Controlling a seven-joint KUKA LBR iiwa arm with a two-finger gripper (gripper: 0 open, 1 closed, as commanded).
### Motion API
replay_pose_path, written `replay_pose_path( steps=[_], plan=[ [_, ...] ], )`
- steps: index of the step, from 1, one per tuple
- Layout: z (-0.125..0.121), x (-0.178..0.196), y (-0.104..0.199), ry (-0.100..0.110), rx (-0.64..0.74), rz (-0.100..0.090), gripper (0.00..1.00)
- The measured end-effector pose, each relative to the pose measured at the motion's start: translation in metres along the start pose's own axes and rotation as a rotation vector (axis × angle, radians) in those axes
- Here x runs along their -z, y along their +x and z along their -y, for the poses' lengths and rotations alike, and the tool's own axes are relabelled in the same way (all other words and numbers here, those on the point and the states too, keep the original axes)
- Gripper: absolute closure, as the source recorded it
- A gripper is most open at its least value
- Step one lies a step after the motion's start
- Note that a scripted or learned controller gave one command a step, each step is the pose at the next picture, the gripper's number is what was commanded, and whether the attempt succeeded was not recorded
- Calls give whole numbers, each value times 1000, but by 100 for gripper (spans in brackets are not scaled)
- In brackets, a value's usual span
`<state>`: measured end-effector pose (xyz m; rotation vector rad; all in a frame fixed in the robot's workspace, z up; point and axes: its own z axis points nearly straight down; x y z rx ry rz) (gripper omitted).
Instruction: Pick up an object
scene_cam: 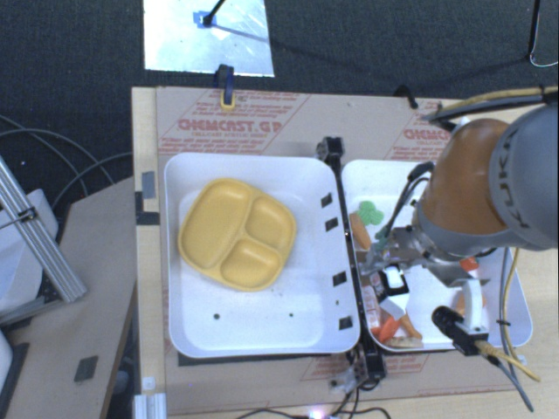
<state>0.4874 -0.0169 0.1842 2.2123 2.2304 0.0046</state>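
Robot arm (476, 190) reaches over the right bin (515, 321), its gripper (384, 264) low at centre right near small toys (389, 326); whether it's apart or together, I cannot tell. Crowding against the bin's wall could spoil the grab

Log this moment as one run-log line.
arm: over right bin | end effector: low near left wall, among small items | green item: loose | yellow tray: left bin | grasp: unconfirmed

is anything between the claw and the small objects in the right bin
Nothing visible blocks it. The claw hangs over the right bin, just above the orange pieces and beside the green piece along the bin's left edge.
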Motion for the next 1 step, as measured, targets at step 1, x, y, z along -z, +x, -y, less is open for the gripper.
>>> replay_pose_path(
  steps=[1],
  plan=[
    [-19,46,49,-4,2,0,100]
  ],
)
